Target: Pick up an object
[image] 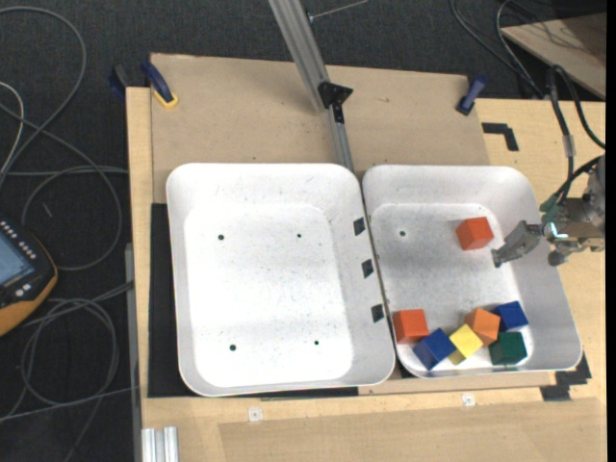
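Note:
Several small cubes lie in the right bin (423,195). A red-orange cube (474,233) sits alone in its upper middle. Along the front edge cluster an orange cube (411,324), a blue cube (434,346), a yellow cube (466,340), another orange cube (485,323), a second blue cube (511,315) and a green cube (509,348). My gripper (532,253) hangs over the bin's right side, just right of the red-orange cube. It is open, with one finger (510,244) slanting toward that cube, and nothing sits between the fingers.
The left bin (192,195) lies beside the right one, with black clips along the shared wall. A metal pole (306,46) slants over the bench's back. Blue clamps sit at the back corners, and cables trail on the floor at left.

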Controlling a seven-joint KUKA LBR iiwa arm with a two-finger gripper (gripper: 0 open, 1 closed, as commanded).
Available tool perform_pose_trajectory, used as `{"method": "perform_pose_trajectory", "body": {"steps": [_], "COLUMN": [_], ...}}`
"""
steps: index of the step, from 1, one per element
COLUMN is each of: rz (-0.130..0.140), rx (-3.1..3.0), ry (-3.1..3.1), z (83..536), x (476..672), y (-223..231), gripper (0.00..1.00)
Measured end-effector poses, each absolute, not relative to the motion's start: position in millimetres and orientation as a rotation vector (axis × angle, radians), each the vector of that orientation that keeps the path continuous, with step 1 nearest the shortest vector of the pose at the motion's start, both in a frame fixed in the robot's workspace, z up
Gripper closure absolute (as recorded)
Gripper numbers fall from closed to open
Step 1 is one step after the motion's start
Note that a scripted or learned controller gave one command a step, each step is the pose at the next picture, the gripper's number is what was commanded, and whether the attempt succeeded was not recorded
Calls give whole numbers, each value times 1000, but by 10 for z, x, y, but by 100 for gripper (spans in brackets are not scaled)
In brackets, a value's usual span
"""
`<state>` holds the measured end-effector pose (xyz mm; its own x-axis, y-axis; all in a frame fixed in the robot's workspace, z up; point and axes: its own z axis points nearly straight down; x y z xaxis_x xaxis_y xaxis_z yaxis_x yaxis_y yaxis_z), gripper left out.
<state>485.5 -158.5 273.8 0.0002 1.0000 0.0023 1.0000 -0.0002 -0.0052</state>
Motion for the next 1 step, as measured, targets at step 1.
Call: {"method": "perform_pose_trajectory", "body": {"steps": [1], "rz": [-1], "rx": [-2220], "ry": [-2222], "z": [2758], "x": [4863], "y": [-1584], "gripper": [0]}}
